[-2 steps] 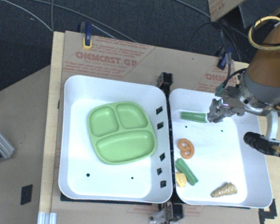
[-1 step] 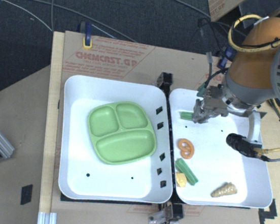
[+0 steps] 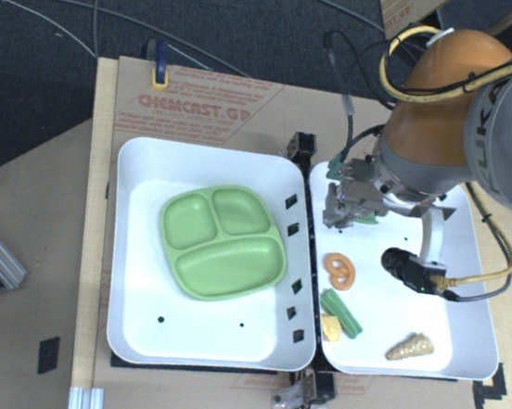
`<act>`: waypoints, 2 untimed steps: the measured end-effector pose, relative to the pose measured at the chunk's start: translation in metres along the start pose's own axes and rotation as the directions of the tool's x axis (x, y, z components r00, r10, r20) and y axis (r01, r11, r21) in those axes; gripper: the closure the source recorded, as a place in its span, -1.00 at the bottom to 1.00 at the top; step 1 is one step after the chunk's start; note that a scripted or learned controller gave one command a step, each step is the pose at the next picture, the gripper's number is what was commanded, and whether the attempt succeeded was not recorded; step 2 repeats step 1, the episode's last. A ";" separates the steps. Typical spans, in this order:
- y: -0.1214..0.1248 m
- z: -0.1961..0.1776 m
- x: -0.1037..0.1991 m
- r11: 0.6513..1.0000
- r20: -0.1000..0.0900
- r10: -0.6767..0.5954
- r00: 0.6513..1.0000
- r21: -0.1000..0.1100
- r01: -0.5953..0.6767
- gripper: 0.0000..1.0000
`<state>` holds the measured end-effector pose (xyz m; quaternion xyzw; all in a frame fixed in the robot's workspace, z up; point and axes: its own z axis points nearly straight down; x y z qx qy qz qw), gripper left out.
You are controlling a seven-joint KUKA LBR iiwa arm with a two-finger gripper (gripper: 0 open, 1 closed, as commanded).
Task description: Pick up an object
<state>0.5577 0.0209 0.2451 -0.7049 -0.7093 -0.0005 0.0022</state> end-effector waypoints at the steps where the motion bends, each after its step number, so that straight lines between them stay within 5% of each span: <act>1: -0.016 0.016 0.054 1.000 0.001 0.000 1.000 0.003 0.000 1.00; 2: -0.016 0.016 0.054 1.000 0.001 0.000 1.000 0.003 0.000 1.00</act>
